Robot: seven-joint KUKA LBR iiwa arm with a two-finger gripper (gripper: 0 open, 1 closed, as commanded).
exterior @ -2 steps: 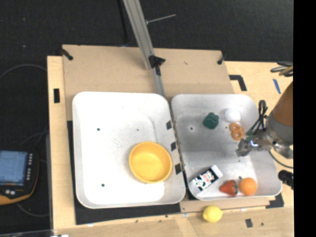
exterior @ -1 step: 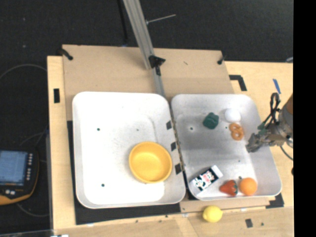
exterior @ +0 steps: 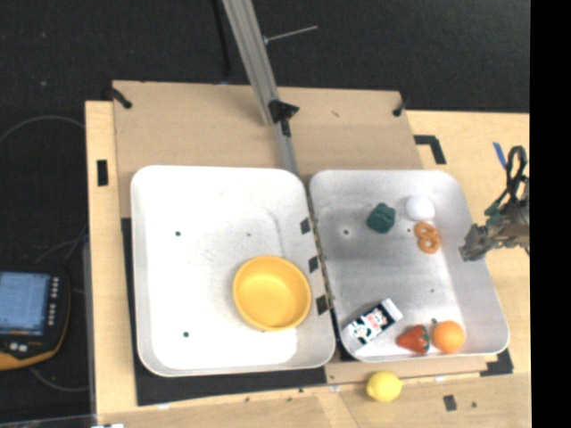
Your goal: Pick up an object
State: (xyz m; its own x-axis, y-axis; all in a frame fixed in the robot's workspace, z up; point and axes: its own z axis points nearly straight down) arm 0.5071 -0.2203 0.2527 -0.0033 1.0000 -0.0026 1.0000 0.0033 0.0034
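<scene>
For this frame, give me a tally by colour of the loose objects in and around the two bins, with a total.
Yellow: 2, bowl in the left bin, lemon on the bench
Orange: 2, pretzel-shaped piece, orange
Green: 1, small green block
White: 1, white ball
Red: 1, red strawberry-like piece
Black and white: 1, small carton
Total: 8

A metal pole (exterior: 257,56) slants in from the top edge toward the junction of the bins. The tan bench board (exterior: 259,127) rests on a dark floor. A handheld pendant with a blue screen (exterior: 31,315) lies at the left edge, thin cables (exterior: 45,230) looping near it.
</scene>
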